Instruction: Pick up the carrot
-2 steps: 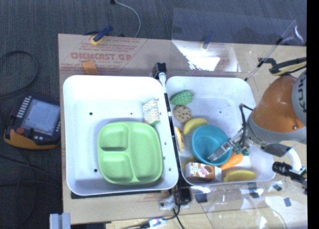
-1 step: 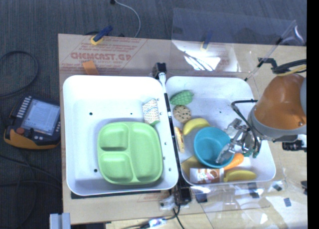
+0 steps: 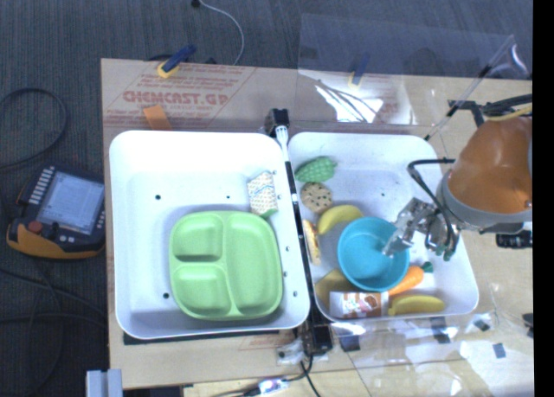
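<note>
Fingers of our gripper [image 3: 400,241]: we cannot tell whether they are parted or closed, hovering over the blue bowl [image 3: 370,254]. Just beside its rim lies the carrot [image 3: 409,279]; descending now, we risk striking the bowl instead.

The carrot [image 3: 413,278] lies in the right bin [image 3: 381,146], just right of the bowl [image 3: 370,253].

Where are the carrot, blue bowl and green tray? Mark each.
carrot [image 3: 413,278]: camera view, middle of its visible orange part.
blue bowl [image 3: 359,252]: camera view, inner wall left of centre.
green tray [image 3: 227,264]: camera view, central divider ridge.
</note>
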`<state>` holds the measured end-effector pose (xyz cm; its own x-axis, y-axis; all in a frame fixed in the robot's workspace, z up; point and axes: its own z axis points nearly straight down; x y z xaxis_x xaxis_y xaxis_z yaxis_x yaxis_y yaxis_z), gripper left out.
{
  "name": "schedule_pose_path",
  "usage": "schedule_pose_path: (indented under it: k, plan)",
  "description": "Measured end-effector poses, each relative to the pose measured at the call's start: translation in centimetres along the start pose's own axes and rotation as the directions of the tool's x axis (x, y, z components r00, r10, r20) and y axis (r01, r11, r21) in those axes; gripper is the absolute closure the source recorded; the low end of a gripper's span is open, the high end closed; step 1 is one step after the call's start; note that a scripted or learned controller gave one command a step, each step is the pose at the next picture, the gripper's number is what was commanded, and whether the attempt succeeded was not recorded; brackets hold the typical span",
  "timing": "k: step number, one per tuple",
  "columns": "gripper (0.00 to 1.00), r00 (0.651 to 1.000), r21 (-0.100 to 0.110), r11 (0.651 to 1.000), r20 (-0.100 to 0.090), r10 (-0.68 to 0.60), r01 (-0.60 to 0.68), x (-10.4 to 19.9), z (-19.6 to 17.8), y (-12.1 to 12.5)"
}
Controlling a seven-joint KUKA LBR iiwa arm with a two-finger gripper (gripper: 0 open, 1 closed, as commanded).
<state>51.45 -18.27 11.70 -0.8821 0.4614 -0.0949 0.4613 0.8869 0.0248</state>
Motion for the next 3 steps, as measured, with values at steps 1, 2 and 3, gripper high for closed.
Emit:
schedule_pose_path:
  k: [1, 2, 3]
  plan:
    - [0.00, 1.000, 0.006, 1.000, -0.022, -0.004, 0.004, 0.7, 0.5, -0.2]
    - [0.00, 0.968, -0.001, 0.968, -0.029, -0.249, 0.249, 0.8, 1.2, -0.7]
    - [0.00, 0.996, 0.027, 0.999, -0.082, 0.037, -0.034, 1.3, -4.1, -2.5]
